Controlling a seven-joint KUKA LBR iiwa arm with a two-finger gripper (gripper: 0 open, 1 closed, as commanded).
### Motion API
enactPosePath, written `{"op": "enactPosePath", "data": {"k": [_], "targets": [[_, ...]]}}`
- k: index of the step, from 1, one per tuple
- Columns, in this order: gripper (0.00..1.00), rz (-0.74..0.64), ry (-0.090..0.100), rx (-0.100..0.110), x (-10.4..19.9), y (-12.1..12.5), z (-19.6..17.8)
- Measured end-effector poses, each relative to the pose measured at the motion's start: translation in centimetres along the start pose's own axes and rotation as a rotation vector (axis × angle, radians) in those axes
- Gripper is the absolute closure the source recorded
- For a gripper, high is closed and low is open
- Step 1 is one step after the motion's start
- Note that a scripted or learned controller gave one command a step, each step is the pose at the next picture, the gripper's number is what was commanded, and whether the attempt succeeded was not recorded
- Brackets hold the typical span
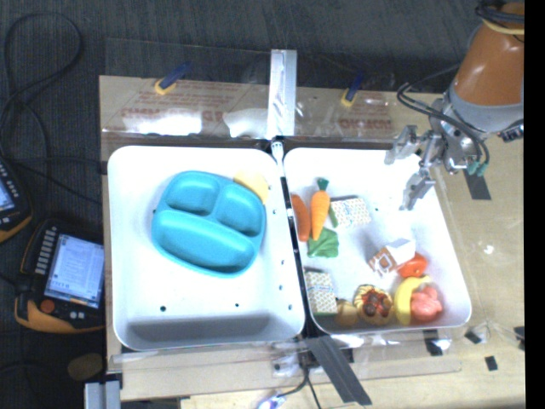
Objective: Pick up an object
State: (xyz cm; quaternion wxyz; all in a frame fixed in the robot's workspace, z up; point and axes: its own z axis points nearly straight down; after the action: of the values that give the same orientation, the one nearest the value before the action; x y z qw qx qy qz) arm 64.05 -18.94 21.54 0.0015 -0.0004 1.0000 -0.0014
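The right bin (451,254) holds several toy foods. A carrot (318,213) with a green top lies by its left wall, next to a second orange piece (300,216) and a green leaf (324,244). Near them is a patterned white box (351,212). A small white and orange carton (392,256) sits further right, with a yellow banana (406,300) and a pink-red fruit (428,303) at the front right corner. My gripper (410,167) hovers over the bin's back right corner, open, nothing between its fingers.
The left bin (136,313) holds a blue divided plate (209,220) with a yellow piece (252,184) at its back right. A patterned block (319,290) and a brown item (370,303) lie along the right bin's front. A handheld device (68,271) lies left of the bench.
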Motion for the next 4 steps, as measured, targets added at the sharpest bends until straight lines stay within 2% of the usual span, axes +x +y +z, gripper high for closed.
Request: {"op": "enactPosePath", "data": {"k": [1, 2, 3, 4], "targets": [[0.00, 0.141, 0.000, -0.001, 6.7, -2.7, 12.2], [0.00, 0.157, -0.009, 0.001, 2.7, -3.4, 12.6], [0.00, 0.162, -0.009, 0.002, -1.2, -3.4, 12.7], [0.00, 0.150, -0.006, 0.003, 7.4, -3.5, 12.5]]}}
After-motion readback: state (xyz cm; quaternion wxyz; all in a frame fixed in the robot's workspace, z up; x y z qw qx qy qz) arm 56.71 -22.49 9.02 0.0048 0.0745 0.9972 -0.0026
